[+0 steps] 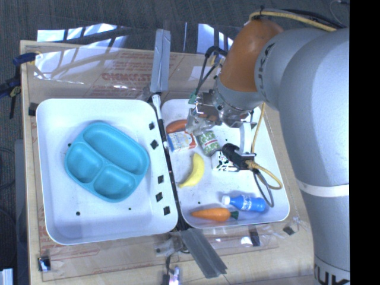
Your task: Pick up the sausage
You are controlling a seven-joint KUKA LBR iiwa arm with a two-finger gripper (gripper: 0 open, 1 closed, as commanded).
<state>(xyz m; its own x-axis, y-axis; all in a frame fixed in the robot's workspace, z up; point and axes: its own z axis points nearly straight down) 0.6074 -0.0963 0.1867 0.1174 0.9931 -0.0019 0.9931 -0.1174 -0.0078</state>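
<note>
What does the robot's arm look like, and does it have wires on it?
The arm is big, round and smooth, mostly light grey, with a shiny orange band above the wrist. A thin white stripe rings the grey part lower down. The gripper at the end is small, metal and boxy. Yes, wires: black and yellow cables loop beside it.

The arm is a thick, smooth grey cylinder with a pale seam ringing it low down and dark lettering at its base. An orange band caps the wrist. Yellow and black cables loop from it beside a metallic gripper with small fittings.
</note>
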